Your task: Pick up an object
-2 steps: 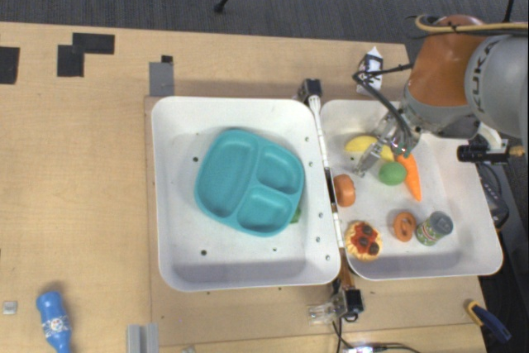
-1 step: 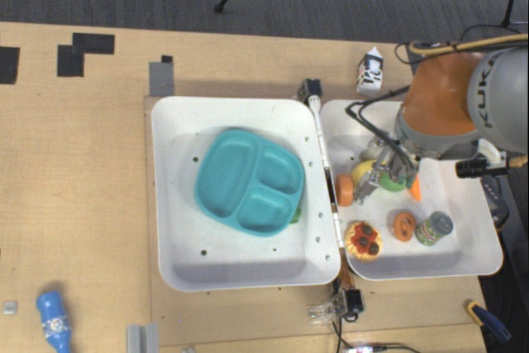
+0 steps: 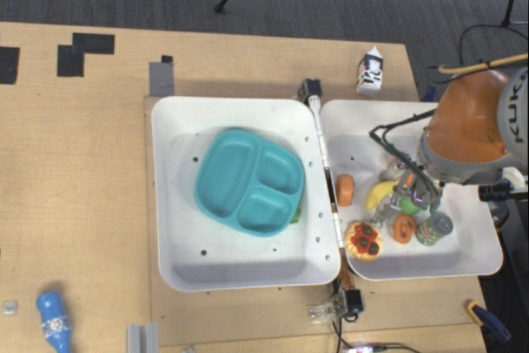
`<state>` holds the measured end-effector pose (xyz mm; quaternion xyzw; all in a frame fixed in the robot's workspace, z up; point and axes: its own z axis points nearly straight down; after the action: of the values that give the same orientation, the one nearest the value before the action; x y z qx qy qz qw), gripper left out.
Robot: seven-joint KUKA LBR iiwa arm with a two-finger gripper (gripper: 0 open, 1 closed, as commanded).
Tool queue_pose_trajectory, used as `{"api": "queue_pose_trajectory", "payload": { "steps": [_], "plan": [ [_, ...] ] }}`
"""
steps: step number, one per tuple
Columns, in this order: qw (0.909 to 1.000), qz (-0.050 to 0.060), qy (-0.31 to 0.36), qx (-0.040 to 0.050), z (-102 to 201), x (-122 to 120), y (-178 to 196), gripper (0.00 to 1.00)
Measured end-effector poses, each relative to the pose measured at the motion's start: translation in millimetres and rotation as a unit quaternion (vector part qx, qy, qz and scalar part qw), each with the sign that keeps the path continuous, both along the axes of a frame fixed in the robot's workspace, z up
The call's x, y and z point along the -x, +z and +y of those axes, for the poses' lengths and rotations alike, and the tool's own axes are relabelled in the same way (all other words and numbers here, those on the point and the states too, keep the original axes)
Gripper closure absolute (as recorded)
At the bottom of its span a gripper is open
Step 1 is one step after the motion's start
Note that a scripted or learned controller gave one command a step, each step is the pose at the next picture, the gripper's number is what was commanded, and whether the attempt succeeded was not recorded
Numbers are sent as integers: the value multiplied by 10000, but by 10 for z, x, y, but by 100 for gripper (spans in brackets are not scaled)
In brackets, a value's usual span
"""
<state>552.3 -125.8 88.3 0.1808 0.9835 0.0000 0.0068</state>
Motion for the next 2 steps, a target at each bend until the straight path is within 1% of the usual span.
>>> {"api": "queue_pose_trajectory", "payload": {
  "steps": [1, 2],
  "plan": [
    [9890, 8, -1478, -22, 263, -138, -4, 0],
    [9891, -30, -1474, -26, 267, -163, 115, 100]
  ]
}}
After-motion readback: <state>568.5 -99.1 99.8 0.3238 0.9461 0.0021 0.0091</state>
